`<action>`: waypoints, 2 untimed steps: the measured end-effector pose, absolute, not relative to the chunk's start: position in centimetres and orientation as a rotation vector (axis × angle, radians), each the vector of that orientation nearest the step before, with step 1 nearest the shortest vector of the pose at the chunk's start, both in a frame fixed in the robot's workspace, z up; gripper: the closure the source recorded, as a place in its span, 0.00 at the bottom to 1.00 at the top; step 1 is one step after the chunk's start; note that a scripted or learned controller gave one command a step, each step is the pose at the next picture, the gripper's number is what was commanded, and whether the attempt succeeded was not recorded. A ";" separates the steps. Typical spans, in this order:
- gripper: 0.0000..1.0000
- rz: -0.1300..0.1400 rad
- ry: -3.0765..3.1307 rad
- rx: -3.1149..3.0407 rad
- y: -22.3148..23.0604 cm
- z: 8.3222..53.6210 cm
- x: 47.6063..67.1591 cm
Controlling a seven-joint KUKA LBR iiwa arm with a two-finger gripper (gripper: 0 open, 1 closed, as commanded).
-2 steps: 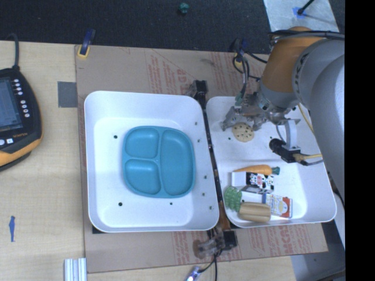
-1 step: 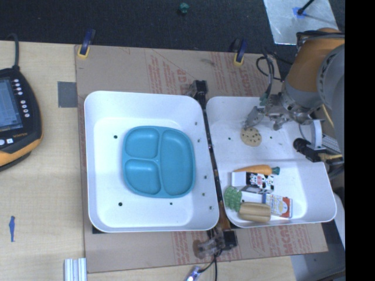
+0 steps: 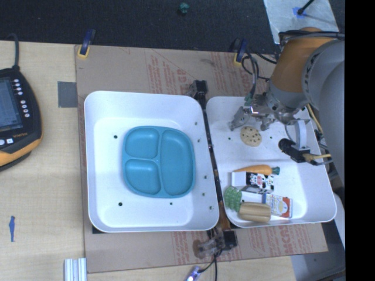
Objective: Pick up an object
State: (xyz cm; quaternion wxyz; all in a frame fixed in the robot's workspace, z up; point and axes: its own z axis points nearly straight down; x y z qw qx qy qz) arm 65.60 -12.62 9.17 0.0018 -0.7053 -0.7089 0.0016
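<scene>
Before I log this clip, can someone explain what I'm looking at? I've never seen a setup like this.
One camera looks down at a slant on a bench with two shallow white bins. The grey arm with the orange band reaches in from the right; its hand hangs over the right bin, just above a round cookie. Nothing is visibly held. That bin also has a toy carrot, a small printed carton, a green piece and a wooden cylinder. The left bin holds a blue divided plate.
</scene>
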 end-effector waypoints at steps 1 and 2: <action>0.00 0.007 -2.225 -2.211 -11.2 9.2 65.6; 0.00 0.002 -2.224 -2.219 -14.1 9.2 65.6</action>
